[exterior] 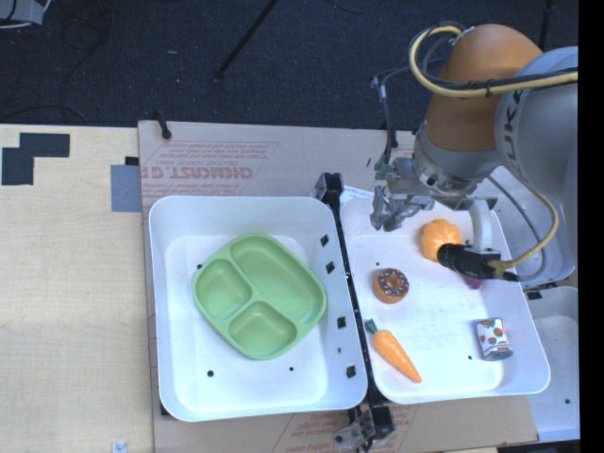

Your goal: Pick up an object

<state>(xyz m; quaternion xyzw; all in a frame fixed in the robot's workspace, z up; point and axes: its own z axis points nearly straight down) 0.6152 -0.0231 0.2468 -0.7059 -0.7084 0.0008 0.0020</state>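
My gripper [390, 217] hangs over the far left part of the right bin [528, 385], above bare bin floor. Nothing shows between its fingers. An orange fruit [436, 237] lies just right of it, partly behind the robot's own hardware. A chocolate donut with sprinkles [390, 285] sits below the gripper, toward the bin's middle. A toy carrot [394, 353] lies near the front left of that bin. A small red and white can [493, 339] rests at the front right.
The left bin [170, 253] holds a green divided plate [259, 294]. A black divider [342, 281] runs between the two bins. Cardboard [208, 163] lies under both, on a pale wooden bench.
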